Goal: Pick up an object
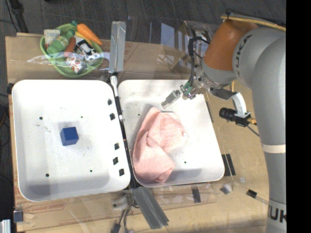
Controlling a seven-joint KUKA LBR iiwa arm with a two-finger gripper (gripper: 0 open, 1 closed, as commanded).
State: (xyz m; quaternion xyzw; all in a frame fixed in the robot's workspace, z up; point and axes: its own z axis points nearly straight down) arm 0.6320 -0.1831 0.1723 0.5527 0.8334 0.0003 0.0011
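Gripper low over the far middle of the right bin, tip slanted down toward the left, just beside the top corner of the pink cloth. Too small and blurred to tell spread from closed, or touching the cloth from hovering above it. Nothing seen pinched in it. Wrist half lost in cables and a green fitting. Behind it, the orange band and the grey arm, cut off at the right.

Pink cloth crumpled in a heap, reaching from the bin's middle to its near wall, covering whatever floor lies under it.

Blue cube alone in the left bin, well apart from the gripper.

Green bowl of small toys on the counter beyond the left bin: a toy carrot on top, the rest jumbled and hard to name.
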